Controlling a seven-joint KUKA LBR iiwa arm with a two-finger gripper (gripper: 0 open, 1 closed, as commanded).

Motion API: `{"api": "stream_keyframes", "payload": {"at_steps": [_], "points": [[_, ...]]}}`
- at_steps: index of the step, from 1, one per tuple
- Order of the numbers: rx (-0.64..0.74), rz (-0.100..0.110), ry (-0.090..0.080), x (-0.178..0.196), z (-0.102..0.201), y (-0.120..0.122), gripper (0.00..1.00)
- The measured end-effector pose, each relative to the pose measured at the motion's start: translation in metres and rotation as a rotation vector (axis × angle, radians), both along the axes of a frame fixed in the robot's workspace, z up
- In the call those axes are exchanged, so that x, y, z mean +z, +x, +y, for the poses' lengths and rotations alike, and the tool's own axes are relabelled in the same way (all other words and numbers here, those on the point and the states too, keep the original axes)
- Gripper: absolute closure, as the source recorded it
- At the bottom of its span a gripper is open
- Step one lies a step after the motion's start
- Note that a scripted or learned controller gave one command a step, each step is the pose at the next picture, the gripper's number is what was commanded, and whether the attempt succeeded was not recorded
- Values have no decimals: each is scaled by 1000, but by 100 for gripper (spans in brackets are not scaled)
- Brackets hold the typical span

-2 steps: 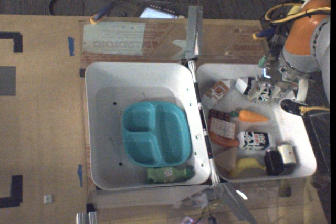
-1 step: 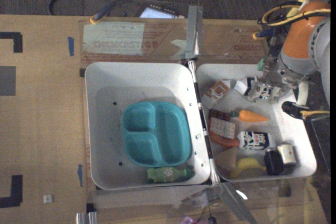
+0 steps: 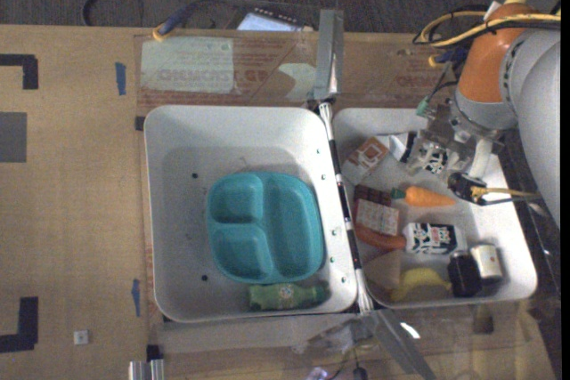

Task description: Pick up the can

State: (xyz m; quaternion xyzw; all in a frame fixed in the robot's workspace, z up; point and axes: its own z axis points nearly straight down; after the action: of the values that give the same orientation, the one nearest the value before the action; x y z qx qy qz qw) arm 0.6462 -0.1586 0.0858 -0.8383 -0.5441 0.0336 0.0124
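Green packet [image 3: 285, 295] lies along lower wall of left bin [image 3: 169, 191], just below teal divided tray [image 3: 264, 225] at bin centre. Right bin [image 3: 521, 267] holds the clutter: banana [image 3: 420, 282] lower centre; can [image 3: 486, 262], silver w/ dark end, on its side at lower right of frame, touching a black item to its left. Milk carton [image 3: 432, 237] just above-left of can; carrot [image 3: 427, 197] mid-bin; brown snack box [image 3: 375, 216] near divider. Arm enters from upper right, orange band visible. Claw [image 3: 441, 157] sits low over upper part of right bin, above carrot, well apart from can. Claw opening: can't tell; nothing seen held. Counter [image 3: 71, 191] is brown board w/ blue tape marks.
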Motion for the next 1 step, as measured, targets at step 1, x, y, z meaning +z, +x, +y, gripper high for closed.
{"api": "stream_keyframes", "payload": {"at_steps": [1], "points": [[1,-1,3,0,1,0,0]]}}
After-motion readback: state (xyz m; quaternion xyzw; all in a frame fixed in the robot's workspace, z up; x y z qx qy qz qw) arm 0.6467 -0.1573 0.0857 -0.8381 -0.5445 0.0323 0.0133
